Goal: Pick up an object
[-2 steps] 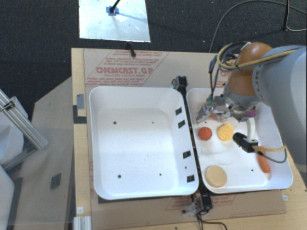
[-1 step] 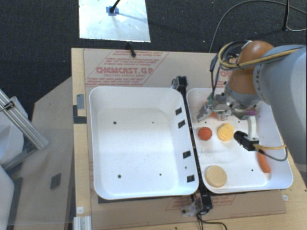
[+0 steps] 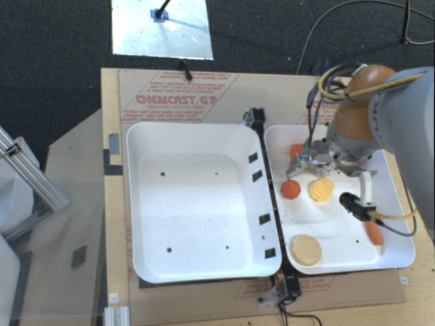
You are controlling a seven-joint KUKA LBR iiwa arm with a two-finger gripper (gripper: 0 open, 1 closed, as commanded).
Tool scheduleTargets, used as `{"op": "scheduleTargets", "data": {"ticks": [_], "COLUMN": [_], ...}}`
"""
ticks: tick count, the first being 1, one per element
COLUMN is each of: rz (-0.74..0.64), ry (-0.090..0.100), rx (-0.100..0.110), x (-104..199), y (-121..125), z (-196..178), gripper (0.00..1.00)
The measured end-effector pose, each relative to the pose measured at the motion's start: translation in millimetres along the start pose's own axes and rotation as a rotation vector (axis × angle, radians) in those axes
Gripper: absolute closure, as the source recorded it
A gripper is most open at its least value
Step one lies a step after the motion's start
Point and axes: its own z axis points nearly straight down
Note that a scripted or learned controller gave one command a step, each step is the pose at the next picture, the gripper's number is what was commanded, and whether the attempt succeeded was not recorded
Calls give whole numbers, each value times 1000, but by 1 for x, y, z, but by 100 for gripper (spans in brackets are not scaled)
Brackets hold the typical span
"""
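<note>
Overhead, the grey arm (image 3: 397, 124) reaches in from the right and hangs over the far part of the right bin (image 3: 394, 253). Its jaws (image 3: 314, 161) sit low above the bin floor, but whether they are open or closed cannot be told, and nothing can be seen held between them. Just near of them lie a red ball (image 3: 291, 189) and, to its right, a ridged yellow piece (image 3: 322, 189). A small orange-red object (image 3: 296, 151) rests beside the jaws on the far left side. A tan round disc (image 3: 306, 250) lies toward the near left corner, and an orange carrot-like piece (image 3: 374, 233) lies near the right wall. The left bin (image 3: 136, 202) stands alongside on the desk (image 3: 177, 97).
</note>
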Motion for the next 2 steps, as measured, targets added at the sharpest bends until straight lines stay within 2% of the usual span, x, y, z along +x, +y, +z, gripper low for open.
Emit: {"op": "scheduleTargets", "data": {"ticks": [1,2], "rz": [-1,-7], "ry": [2,0], "rx": [3,-14], "x": [21,30], "y": [-34,-3], "z": [1,-108], "gripper": [0,0]}}
